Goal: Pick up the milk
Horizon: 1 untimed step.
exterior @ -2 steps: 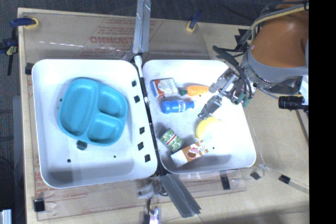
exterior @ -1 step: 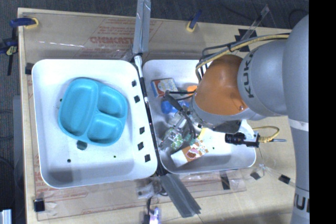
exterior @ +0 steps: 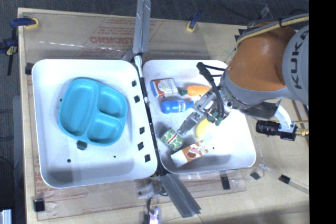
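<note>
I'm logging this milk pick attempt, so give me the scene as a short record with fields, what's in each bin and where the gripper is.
left bin: blue divided plate
right bin: red-and-white carton, orange item, blue bottle, yellow item, green carton, brown-and-white carton
gripper: low over the right bin's middle, beside the yellow item
hold: nothing seen between the fingers
milk: which carton it is, cannot tell

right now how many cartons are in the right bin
3. A red and white carton lies at the bin's far left, a green carton near its middle, and a brown and white carton by the near edge. The arm may hide others.
</note>
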### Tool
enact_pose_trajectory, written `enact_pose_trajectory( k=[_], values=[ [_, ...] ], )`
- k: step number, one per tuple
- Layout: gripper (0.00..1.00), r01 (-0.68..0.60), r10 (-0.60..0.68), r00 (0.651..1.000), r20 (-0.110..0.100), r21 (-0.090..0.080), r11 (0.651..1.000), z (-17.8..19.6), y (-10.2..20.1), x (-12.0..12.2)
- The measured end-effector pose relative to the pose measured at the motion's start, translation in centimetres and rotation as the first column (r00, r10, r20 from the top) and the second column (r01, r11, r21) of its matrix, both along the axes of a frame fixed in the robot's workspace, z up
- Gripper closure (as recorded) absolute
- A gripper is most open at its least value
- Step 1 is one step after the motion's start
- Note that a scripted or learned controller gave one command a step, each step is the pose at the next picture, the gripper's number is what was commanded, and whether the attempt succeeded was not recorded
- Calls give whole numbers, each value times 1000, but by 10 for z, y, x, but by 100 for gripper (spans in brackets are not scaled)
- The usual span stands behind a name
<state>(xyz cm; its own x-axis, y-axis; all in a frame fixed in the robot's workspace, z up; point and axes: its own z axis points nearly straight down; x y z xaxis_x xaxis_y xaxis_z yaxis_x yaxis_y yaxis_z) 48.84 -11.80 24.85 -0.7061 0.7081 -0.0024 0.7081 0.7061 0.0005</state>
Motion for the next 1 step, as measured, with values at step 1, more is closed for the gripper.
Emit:
enact_pose_trajectory(
  k=[1],
  values=[
    [0,-231,231,973,4,-4,973,-95,21,2]
  ],
)
